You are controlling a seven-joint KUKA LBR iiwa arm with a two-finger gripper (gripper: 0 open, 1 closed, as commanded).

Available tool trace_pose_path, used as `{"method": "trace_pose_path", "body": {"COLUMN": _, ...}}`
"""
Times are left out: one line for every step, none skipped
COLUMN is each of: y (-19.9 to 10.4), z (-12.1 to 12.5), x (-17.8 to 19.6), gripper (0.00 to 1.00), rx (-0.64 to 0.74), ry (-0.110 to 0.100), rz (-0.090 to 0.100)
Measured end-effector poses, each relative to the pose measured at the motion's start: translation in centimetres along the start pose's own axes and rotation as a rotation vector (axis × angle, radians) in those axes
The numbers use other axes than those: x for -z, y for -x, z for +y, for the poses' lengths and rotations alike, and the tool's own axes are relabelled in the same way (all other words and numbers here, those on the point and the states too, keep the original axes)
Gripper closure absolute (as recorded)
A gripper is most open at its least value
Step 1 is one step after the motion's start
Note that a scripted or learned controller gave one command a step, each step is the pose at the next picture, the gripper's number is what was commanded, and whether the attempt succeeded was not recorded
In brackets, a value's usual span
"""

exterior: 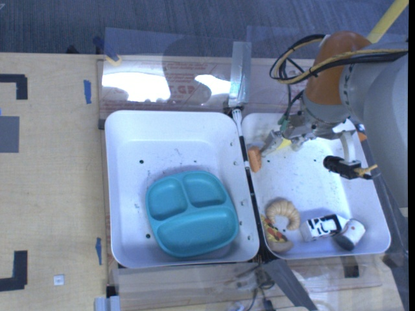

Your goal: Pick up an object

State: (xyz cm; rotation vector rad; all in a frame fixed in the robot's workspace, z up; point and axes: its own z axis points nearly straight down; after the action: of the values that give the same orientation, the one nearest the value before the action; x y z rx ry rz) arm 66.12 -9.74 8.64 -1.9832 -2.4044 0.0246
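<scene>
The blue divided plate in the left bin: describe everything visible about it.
The blue divided plate is a teal, rounded-rectangle tray that looks like smooth moulded plastic. Raised ridges split it into three compartments: two smaller ones along the far side and one wide one nearest the camera. It lies flat and right side up on the floor of the left bin, in the near half, slightly rotated, its right edge close to the bin wall. Nothing lies in it, and nothing but the bin floor touches it.

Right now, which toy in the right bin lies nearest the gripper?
The small orange toy by the dividing wall, just left of the gripper; the croissant lies farther.
</scene>
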Motion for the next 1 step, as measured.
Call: {"method": "trace_pose_path", "body": {"y": 0.19, "z": 0.22, "x": 1.29, "gripper": 1.0, "rx": 0.001, "ry": 0.012, "rz": -0.009}}
